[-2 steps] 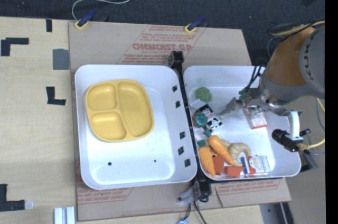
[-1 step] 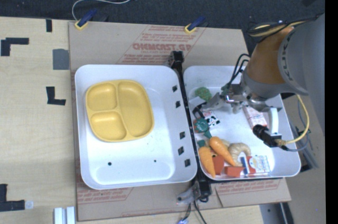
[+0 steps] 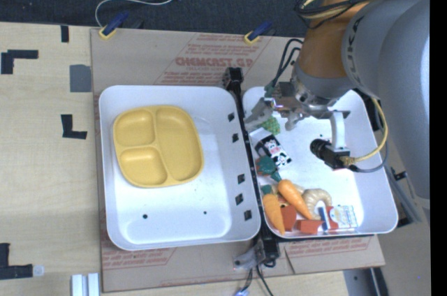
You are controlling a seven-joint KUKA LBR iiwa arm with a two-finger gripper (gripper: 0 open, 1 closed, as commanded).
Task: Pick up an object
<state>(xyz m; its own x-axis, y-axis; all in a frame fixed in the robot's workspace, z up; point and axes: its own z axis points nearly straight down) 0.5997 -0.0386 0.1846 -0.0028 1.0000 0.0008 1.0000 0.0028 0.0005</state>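
I saw the toys heaped low in the right bin (image 3: 370, 214): a carrot (image 3: 293, 198), a cow (image 3: 274, 150), a green piece (image 3: 272, 125). The jaws (image 3: 279, 113) hung over that green piece, spread, nothing between them. A yellow tray (image 3: 158, 145) lay in the left bin (image 3: 119, 218).

**Item counts**

Two white bins: left bin (image 3: 115, 214), right bin (image 3: 370, 200). One yellow divided plate (image 3: 158, 146), three compartments. Two carrots (image 3: 293, 198) and (image 3: 274, 212). One black-and-white toy (image 3: 274, 150). One green piece (image 3: 272, 126). One teal piece (image 3: 267, 165). One red block (image 3: 306, 225). One small printed packet (image 3: 340, 217). One beige piece (image 3: 316, 197). Two blue clamps (image 3: 114, 24) and (image 3: 259, 31).
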